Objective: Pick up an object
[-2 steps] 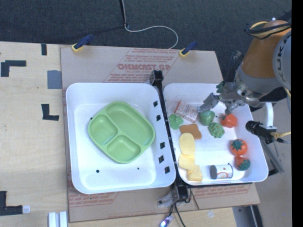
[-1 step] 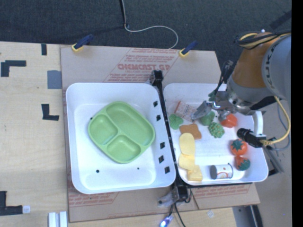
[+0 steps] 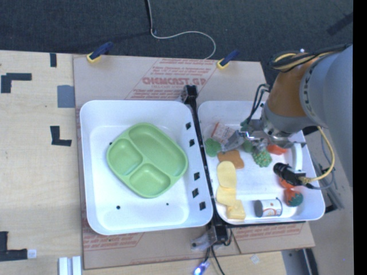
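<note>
The right bin holds several small objects. My gripper hangs low over the bin's upper middle. Just below and right of it lies a green broccoli piece. A red-orange piece shows beside the wrist. To the gripper's left are a grey and orange packet, a green round piece and an orange-brown slab. Yellow pieces run down the bin's left side. A small can lies on its side at the front. Whether anything sits in the gripper is hidden.
The left bin bears a green divided plate. A red and green strawberry-like toy rests at the right bin's front right corner. The black divider runs between the bins. The arm covers the right bin's far right corner.
</note>
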Controlling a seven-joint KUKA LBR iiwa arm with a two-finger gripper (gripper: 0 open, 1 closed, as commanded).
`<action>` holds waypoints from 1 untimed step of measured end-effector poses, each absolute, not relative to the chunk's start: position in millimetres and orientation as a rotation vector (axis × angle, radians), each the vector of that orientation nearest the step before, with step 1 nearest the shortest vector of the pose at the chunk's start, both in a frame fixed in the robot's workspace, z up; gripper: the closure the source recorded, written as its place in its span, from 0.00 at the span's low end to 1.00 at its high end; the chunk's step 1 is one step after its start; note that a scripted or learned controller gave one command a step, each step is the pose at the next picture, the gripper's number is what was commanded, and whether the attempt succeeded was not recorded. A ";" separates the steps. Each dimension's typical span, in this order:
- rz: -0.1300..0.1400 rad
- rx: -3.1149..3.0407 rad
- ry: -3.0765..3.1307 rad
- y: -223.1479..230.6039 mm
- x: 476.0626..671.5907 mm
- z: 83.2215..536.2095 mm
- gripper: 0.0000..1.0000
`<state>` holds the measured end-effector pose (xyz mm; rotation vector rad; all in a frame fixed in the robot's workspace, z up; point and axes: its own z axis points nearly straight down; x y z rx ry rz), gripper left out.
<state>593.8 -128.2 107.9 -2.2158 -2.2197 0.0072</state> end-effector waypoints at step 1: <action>0.003 -2.219 -2.223 -127.3 593.6 83.2 0.00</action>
